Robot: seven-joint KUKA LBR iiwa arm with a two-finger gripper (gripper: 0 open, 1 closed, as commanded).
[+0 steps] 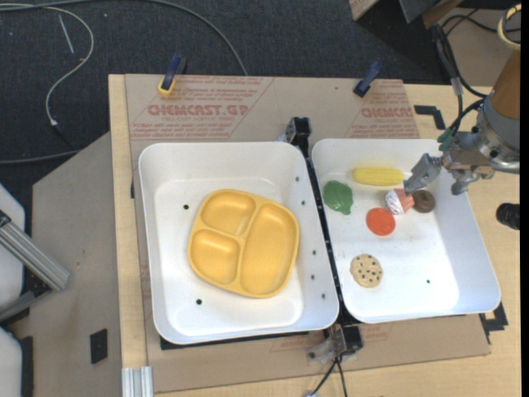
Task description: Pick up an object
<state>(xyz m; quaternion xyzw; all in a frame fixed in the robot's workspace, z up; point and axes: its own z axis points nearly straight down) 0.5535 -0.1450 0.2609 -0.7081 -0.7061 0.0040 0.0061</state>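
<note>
The right bin (463, 263) holds several small items: a yellow corn cob (378, 175), a green leafy piece (337, 197), an orange-red disc (381, 222), a chocolate-chip cookie (366, 270), a small white and red piece (398, 203) and a brown ring (423, 202). My gripper (440, 179) hangs over the bin's back right part, just above and right of the brown ring. It is open, with its grey fingers (423, 172) spread and nothing between them.
The left bin (165, 180) holds a yellow divided plate (245, 242). Two blue clamps (171, 74) pin the cardboard at the bench's back edge. Bare white floor lies at the right bin's front right.
</note>
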